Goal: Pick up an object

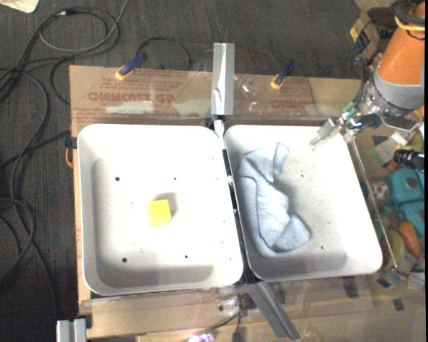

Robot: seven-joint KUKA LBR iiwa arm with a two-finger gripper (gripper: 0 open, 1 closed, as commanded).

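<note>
Lying crumpled in the right bin (357, 212), the pale blue cloth (274, 198) runs from the bin's far-left part down toward its near edge, with one bunched end raised near the far side and a thicker folded lump at the near end. It looks light and limp, so it should give under contact instead of sliding away, and it will drape and trail once lifted; nothing about it seems fragile. The best place to take hold is likely one of the raised folds, either the upright ridge at the far end or the fat fold at the near end, since a flat stretch of fabric offers little to pinch against the bin floor. The other candidate is a small yellow block (160, 211) sitting alone near the middle of the left bin (93, 191), well apart from the walls; it looks light and perhaps spongy (a foam cube, at a guess), with flat opposite faces that would suit a straight pinch from above. The hand (333, 130) hangs over the far-right corner of the right bin, slanted toward the cloth but apart from it, and nothing is between its fingers; whether they are spread or closed I cannot tell at this size. Both bins sit side by side on the tabletop (82, 91), and the cloth is much the nearer target.
</note>
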